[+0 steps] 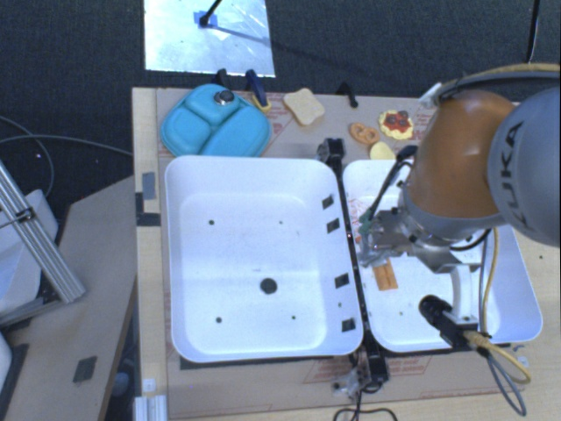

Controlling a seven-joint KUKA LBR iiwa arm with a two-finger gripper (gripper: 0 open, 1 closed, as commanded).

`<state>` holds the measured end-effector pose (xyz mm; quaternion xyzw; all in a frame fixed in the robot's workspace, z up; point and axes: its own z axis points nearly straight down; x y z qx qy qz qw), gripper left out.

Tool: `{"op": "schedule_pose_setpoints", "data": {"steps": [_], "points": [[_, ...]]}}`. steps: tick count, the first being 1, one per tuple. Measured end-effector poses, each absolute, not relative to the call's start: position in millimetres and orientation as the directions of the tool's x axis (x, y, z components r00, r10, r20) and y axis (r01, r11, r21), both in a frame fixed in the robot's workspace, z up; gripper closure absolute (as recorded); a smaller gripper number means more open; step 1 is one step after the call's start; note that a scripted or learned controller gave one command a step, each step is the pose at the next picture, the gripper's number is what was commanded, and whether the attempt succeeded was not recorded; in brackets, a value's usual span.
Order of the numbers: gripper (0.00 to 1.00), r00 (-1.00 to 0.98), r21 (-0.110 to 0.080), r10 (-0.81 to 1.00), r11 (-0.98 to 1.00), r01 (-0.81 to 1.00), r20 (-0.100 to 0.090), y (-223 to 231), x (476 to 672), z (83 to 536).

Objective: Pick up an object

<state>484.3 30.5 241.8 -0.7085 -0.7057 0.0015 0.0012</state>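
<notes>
Partial white lettering "KUKA" runs along the grey casing of the robot arm [526, 160] at the right side, just above its orange band. No other text, label or number is legible.

Light is even and fairly bright, falling from above, so the two white bins [254, 261] look near washed out with only soft shadows along their walls. A reflective sheet [207, 24] at the top glares pale blue. The dark floor is grainy, the focus slightly soft throughout.
</notes>
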Motion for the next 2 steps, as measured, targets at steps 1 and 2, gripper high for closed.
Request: {"op": "schedule_pose_setpoints", "data": {"steps": [1,2], "points": [[1.0,-0.004,0.021,1.0,0.004,1.0,0.002,19.7,488.4,396.8],[1.0,-0.01,0.001,1.0,0.01,1.0,0.002,97.4,488.1,368.7]]}}
